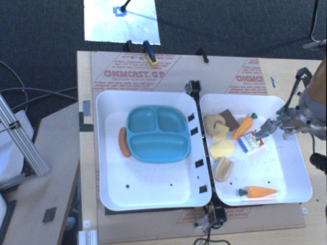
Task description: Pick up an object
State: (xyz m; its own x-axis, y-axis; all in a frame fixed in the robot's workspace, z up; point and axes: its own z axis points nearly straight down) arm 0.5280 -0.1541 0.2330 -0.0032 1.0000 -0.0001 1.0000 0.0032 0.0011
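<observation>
The gripper (265,130) hangs low over the right bin (301,185); whether it is parted or closed cannot be told. The small carton (250,143) lies just beside it, toward the bin divider, nearer than the carrot (243,127).

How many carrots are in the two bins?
2, both in the right bin: one carrot lies tilted near the top middle, the other carrot lies near the front edge. None seems hidden.
</observation>
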